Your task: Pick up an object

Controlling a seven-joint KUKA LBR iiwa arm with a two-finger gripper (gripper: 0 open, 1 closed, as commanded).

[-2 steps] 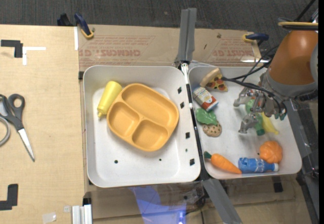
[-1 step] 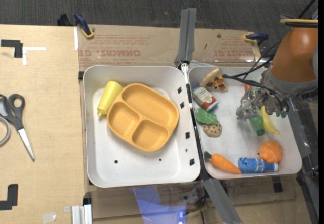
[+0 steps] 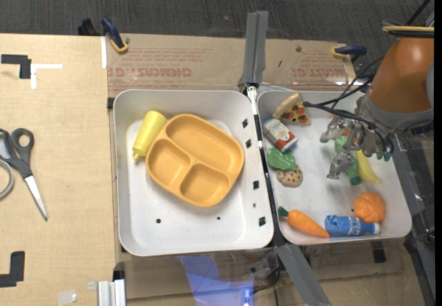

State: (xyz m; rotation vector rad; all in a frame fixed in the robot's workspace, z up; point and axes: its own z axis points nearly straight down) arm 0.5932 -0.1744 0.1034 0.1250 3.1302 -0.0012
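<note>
1. Objects for picking lie in the right bin, nearest row first: a carrot at the front left, a blue bottle lying on its side just right of it, and an orange fruit touching the bottle's upper right.
2. Middle row, right bin: a chocolate-chip cookie, with a green leafy piece just behind it, both near the left wall.
3. Gripper: low over the right bin's middle, arm entering from the right, orange band above. A yellow banana and a green item sit right beside its fingers; whether the claw is released or clenched cannot be told.
4. Far row, right bin: a small red-and-white carton, then a pizza slice at the back left corner.
5. Left bin: an orange sectioned plate, tilted, with a yellow bottle touching its upper left edge.
6. Bench at left: scissors, well apart from both bins.
</note>
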